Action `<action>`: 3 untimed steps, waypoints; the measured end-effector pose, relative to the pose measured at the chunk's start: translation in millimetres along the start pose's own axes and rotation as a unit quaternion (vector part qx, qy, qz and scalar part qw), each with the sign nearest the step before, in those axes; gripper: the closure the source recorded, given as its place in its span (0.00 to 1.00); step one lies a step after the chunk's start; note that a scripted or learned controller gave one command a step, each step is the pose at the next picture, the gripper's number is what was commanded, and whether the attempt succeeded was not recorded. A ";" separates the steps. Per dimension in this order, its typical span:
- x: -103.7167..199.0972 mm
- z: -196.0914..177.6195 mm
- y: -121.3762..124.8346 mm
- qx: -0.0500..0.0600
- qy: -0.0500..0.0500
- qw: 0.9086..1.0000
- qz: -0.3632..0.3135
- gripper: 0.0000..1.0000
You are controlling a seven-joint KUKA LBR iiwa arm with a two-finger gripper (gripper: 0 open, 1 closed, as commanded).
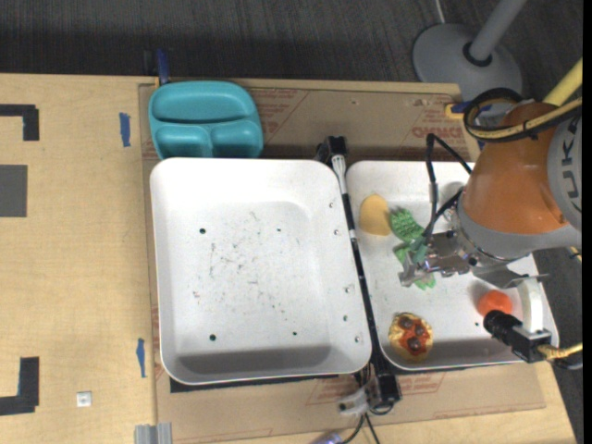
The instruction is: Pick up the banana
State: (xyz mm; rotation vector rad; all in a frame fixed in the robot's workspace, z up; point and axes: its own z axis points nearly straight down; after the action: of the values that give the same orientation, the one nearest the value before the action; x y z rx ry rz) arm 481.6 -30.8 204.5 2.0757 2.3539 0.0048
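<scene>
So, starting at the far left, the cardboard bench top [74, 248] has a few black tape marks [20, 123] on it. A teal divided tray [205, 118] sits at the back, just behind the left bin [250, 266]. That bin's white floor shows faint scuffs and a few small dark dots.

The right bin [453, 176] is pushed up against it, with a dark clamp strip [356, 266] running along the seam between them.

The banana [375, 215] is the yellow lump in the upper left part of the right bin, close to the seam, lying on the floor with nothing gripping it. Just to its right there's a green leafy toy [405, 225].

The gripper [418, 268] hangs low just below and right of the banana, apart from it, right over another green bit [424, 282]. Honestly can't tell from this angle if the claw is open or closed.

A little pizza-looking toy [412, 333] sits near the front edge. Further right is an orange-red piece [493, 299], partly under the arm [513, 197], whose orange band covers the bin's right side.
</scene>
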 end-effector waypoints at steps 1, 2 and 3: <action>0.1 -9.9 1.1 -0.001 0.000 1.000 0.000 1.00; 0.1 -19.9 2.3 -0.003 -0.001 1.000 -0.001 1.00; 0.2 -29.9 3.4 -0.004 -0.001 1.000 -0.001 1.00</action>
State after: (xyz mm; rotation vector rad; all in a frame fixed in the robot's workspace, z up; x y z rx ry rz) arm 484.9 -30.2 234.4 2.0682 2.3508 0.0118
